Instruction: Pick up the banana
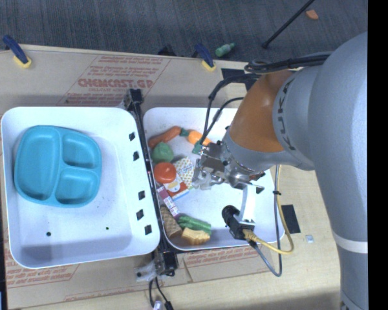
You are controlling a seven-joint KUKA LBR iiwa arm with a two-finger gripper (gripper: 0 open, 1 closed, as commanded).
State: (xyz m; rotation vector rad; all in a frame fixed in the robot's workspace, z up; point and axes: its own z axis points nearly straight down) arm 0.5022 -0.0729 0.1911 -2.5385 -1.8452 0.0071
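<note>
My gripper hangs low over the middle of the right bin, beside a white speckled item and a red round toy. The grey arm and its orange band cover the middle and right part of that bin, hiding whatever lies beneath. I cannot make out anything held by the gripper.
Along the right bin's left side lie an orange carrot-like toy, a green lump, a green pod and a tan bread piece. The left bin holds a blue divided plate. A yellow cable loops at the front.
</note>
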